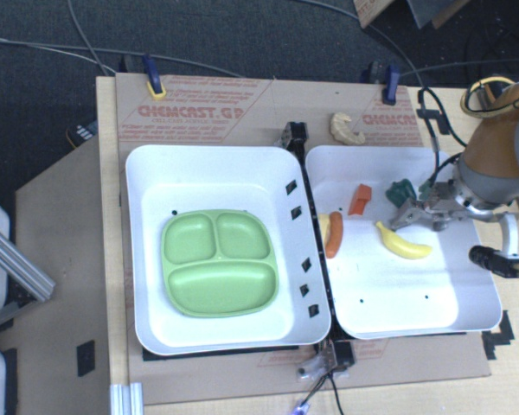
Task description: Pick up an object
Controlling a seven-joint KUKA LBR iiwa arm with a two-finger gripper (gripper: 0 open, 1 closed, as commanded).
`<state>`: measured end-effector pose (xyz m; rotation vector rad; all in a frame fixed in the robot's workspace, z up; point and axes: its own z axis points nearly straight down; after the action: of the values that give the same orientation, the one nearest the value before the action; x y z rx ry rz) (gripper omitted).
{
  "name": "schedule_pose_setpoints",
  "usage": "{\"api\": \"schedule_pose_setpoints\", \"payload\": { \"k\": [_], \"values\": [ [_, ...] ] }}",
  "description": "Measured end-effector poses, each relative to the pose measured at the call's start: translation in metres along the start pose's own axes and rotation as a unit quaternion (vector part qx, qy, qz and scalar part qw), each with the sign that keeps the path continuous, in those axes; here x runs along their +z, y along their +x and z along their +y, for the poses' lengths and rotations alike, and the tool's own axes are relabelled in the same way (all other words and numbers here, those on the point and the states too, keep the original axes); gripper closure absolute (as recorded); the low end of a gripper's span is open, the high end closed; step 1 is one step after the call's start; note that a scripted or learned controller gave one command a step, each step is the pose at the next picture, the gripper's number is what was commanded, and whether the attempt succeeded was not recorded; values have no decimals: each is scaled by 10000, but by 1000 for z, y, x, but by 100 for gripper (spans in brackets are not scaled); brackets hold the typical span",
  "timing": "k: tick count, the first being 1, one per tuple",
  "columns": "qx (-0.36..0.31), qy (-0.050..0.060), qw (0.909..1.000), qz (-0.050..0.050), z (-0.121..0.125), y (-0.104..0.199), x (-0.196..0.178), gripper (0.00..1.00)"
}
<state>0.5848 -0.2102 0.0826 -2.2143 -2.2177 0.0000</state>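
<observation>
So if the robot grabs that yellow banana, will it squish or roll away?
Probably not squish: the banana looks glossy and moulded, likely a light, stiff plastic toy. Its curved shape lies flat in the right bin, so it would more likely spin or slide than roll. Smooth skin may slip.

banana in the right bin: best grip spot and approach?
Take the banana at its thick middle, claw coming straight down, fingers across the narrow width. It lies flat on the bin floor, curved, clear of the other items, and its tapered ends would likely slip.

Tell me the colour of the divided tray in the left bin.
Light green. The tray shows clearly in the camera view, lying flat in the left bin.
</observation>
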Motion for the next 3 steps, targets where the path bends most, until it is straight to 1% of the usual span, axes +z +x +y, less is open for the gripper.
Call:
{"api": "schedule_pose_setpoints", "payload": {
  "k": [1,2,3],
  "values": [
    [0,-30,10000,-16,2,-1,-14,100],
    [-2,-59,10000,-36,6,9,-69,100],
    [0,-70,10000,-43,8,5,-134,100]
  ]
}}
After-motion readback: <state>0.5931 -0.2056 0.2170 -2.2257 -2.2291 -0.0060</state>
